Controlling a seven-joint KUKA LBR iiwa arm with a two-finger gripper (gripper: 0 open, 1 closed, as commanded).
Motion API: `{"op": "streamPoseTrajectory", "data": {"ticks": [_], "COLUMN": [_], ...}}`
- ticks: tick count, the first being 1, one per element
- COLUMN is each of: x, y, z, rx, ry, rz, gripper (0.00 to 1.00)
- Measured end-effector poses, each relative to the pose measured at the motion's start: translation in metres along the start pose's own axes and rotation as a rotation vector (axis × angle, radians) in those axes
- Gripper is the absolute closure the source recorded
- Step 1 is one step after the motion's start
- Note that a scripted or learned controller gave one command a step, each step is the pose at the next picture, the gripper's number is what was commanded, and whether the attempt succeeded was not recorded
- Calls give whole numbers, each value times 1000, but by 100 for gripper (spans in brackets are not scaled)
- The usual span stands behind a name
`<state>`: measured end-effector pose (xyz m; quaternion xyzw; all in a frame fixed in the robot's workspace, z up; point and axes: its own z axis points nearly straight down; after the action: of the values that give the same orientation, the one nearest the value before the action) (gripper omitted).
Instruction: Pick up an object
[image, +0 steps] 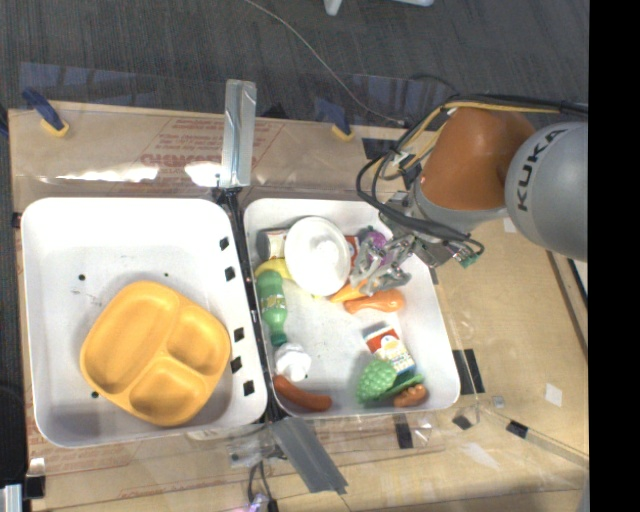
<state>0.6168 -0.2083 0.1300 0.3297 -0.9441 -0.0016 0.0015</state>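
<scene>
Brown bench (120, 150), two white bins (50, 300), dark floor (150, 40)

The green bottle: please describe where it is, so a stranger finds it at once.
Look at the right bin. Along its left wall lies the green bottle, below a yellow toy. It is long, glossy and green, unlike the bumpy green toy near the opposite wall.

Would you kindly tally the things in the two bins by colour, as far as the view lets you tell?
Yellow: 2, tray, piece
White: 2, bowl, small piece
Green: 2, bottle, bumpy toy
Orange: 1, carrot
Brown: 2, sausage, small piece
Red-white: 1, carton
Total: 10; more may hide under the gripper.
</scene>
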Motion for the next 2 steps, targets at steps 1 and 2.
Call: {"op": "streamPoseTrajectory", "data": {"ticks": [1, 2], "x": [-41, -31], "y": [5, -28], "z": [20, 6], "rx": [19, 10], "ry": [-1, -5], "rz": [176, -152], "gripper": [100, 100]}}
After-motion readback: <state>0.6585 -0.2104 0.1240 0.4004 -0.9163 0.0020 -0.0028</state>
